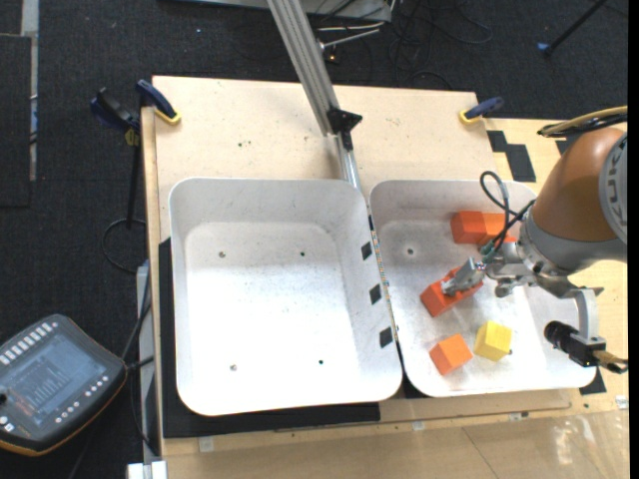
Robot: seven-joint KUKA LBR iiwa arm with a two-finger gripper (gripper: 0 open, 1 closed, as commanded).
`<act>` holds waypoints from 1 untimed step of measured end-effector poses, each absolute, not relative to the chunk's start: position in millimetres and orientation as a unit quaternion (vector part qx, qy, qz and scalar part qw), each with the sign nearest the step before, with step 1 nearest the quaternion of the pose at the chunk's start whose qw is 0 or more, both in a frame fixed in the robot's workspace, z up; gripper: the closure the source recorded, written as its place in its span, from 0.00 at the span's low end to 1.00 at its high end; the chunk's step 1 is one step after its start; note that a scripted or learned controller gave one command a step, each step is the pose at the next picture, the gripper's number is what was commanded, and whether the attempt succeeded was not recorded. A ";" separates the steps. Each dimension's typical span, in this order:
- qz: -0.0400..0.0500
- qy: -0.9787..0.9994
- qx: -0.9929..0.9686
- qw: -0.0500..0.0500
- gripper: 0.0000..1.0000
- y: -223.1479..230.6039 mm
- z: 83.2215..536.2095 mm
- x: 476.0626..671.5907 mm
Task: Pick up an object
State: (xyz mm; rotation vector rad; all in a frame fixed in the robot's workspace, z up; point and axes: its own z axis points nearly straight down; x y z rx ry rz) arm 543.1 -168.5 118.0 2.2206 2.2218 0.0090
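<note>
Lower right of frame: the gripper (pixel 461 283) sits low over an orange block (pixel 436 297) in the right bin (pixel 399 218); finger state unclear, nothing lifted yet

You see even, bright overhead light on the bench (pixel 419 118); both white bins (pixel 265 297) glare slightly, shadows stay soft, focus mildly grainy toward nine o'clock.

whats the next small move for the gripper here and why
Probably close the fingers and then lift a little. The gripper sits low in the right bin, right at the upper edge of the tilted orange block, so that block looks like the target. Whether the block is truly between the fingers is unclear, so a small lift would test the grasp. The yellow block lies apart.
</note>
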 end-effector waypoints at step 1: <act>0.003 0.707 0.707 0.003 1.00 -169.6 129.8 543.8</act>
